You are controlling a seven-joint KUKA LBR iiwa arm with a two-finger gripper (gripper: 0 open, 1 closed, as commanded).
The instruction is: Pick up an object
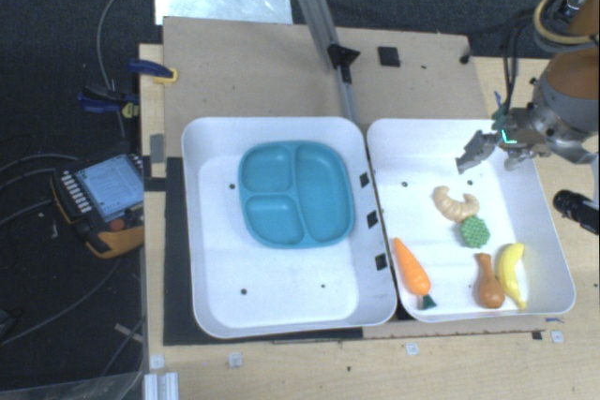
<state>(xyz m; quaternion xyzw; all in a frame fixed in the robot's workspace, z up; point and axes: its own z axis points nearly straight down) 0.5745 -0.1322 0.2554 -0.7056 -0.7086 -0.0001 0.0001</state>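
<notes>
The right bin (394, 145) holds several toy foods. A tan croissant (455, 203) lies mid-bin with a green broccoli piece (474, 230) just below it. Near the front edge lie an orange carrot (411, 269), a brown drumstick (487, 281) and a yellow banana (512, 274). My gripper (492, 156) hovers over the far right part of this bin, above and slightly right of the croissant. Its fingers are spread open, with nothing between them.
The left bin (216, 286) contains a blue divided plate (296, 194). A grey pole (314, 5) slants down to the back edge between the bins. Cables, clamps and a handheld device (103, 197) lie off the bench to the left.
</notes>
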